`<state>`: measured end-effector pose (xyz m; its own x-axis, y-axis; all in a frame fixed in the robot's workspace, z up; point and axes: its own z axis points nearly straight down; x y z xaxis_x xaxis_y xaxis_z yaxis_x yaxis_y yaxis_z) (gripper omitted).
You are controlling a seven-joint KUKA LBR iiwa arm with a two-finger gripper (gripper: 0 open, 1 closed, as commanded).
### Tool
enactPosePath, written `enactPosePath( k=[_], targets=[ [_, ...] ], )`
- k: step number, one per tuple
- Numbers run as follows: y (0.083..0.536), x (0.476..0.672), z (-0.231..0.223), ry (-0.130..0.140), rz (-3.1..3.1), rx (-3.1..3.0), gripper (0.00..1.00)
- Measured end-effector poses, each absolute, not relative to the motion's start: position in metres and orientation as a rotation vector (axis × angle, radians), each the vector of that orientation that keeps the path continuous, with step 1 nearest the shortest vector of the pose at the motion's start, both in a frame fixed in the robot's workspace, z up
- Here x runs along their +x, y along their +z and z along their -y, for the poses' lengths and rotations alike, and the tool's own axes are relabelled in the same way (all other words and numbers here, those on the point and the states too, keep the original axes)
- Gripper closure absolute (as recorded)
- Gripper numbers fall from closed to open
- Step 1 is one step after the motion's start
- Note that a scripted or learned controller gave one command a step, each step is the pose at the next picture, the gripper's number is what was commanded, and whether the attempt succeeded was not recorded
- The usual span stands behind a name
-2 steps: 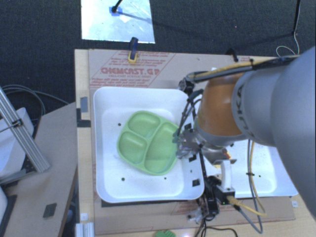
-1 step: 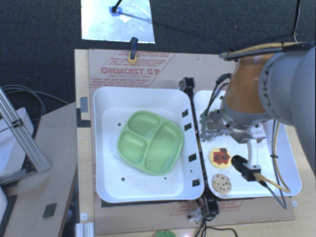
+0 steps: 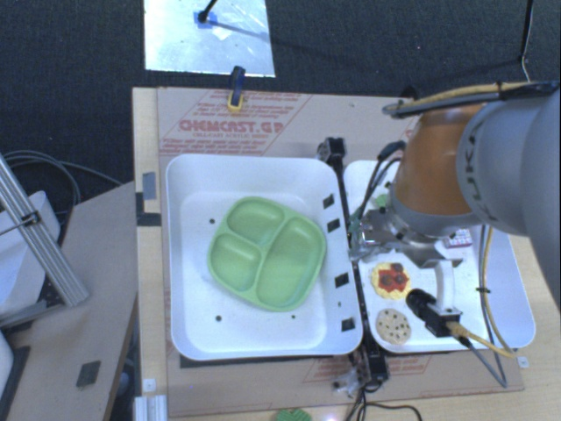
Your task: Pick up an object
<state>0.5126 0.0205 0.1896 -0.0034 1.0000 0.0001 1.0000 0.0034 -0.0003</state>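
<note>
You see the claw (image 3: 383, 239) low over the right bin (image 3: 521, 318), near its left wall, but the arm (image 3: 491, 169) covers the fingers, so you cannot tell if they are spread or closed. Just below the claw lies a round yellow toy with a red centre (image 3: 391, 280), and below that a spotted cookie-like disc (image 3: 394, 325). To the claw's left, in the left bin (image 3: 188, 235), rests a green divided plate (image 3: 267, 253).

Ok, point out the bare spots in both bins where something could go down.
Left bin: bare floor along the front and left walls around the green divided plate. Right bin: crowded, with the arm overhead, the pizza toy and cookie; only its far right strip looks bare.
</note>
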Motion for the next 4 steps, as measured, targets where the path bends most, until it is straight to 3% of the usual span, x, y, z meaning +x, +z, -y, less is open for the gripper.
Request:
enactPosePath(
  k=[1,2,4],
  targets=[
    [0.190,0.513,-0.021,-0.001,2.225,-2.218,0.00],
    [0.184,0.495,0.040,0.001,2.219,-2.225,0.00],
    [0.184,0.487,0.044,-0.002,2.222,-2.222,0.00]
  ],
)
